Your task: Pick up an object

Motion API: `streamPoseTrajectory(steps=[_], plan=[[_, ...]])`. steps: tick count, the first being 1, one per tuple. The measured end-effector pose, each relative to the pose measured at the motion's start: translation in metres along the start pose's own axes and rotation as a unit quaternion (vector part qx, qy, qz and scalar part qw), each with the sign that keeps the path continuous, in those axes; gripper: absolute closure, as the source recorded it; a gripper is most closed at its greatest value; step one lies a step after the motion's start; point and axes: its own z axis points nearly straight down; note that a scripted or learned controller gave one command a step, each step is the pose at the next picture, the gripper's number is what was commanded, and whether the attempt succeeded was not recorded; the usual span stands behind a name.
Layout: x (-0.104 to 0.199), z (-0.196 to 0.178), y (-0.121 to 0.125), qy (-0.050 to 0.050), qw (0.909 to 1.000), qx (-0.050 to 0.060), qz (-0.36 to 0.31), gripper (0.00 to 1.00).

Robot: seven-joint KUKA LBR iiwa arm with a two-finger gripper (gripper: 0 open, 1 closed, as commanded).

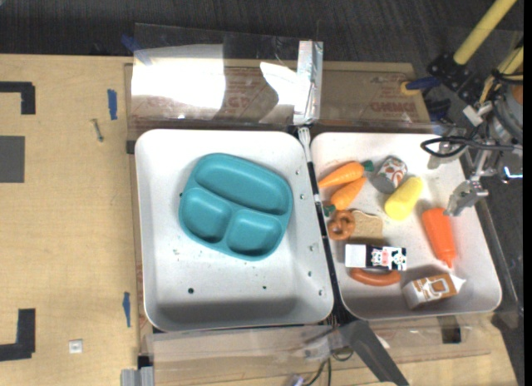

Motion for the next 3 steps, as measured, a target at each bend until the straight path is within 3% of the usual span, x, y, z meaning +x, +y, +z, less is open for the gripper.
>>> streamPoseTrajectory(steps=[1, 2, 3], plan=[[-0.06, 0.129, -0.016, -0.012, 0.9977, 0.004, -0.067, 0.0], [-0.018, 0.165, -0.013, -0.001, 0.9997, 0.0, 0.023, 0.0], [-0.023, 0.15, -0.01, -0.008, 0.9998, 0.001, 0.02, 1.0]])
